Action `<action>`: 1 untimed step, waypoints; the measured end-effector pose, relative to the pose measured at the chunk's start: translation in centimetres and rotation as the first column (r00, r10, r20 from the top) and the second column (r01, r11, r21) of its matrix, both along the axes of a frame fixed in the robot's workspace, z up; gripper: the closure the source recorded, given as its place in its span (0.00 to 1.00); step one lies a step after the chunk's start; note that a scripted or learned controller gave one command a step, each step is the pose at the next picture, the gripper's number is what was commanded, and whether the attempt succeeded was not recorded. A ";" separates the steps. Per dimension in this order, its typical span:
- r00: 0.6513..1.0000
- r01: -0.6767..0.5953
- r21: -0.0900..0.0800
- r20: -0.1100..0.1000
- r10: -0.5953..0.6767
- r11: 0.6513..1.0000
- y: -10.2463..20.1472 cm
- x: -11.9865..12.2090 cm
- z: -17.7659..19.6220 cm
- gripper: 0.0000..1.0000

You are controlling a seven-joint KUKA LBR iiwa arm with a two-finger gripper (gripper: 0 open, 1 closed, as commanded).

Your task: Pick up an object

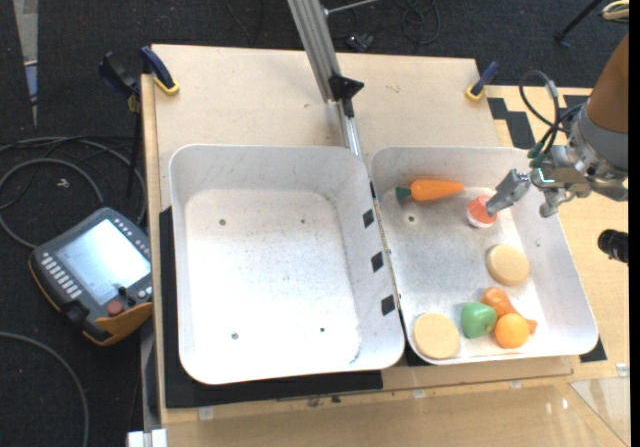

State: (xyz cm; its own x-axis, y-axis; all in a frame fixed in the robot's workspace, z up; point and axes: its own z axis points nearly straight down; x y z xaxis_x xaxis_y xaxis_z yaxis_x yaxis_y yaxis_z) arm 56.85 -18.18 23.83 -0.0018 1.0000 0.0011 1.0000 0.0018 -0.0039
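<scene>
The right bin (560,245) holds several toy foods. A carrot (435,191) lies near its far wall, and a small red-and-white round piece (482,212) sits to the carrot's right. Further forward lie a beige round (508,264), a beige disc (437,335), a green pepper (478,318) and an orange ball (512,331). My gripper (532,195) hovers over the bin's far right part, open, with nothing between its fingers. Its left finger (508,191) is just above and right of the red-and-white piece.
The left bin (200,185) adjoins the right one along a shared middle edge. A slanted metal pole (310,25) rises from the bench behind the bins. A teach pendant (95,275) lies on the floor to the left. Yellow clamps (482,83) grip the bench's far corners.
</scene>
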 end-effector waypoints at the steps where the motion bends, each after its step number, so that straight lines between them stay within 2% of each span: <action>1: 1.000 0.000 -0.001 0.004 0.000 1.000 0.0 0.1 0.2 0.00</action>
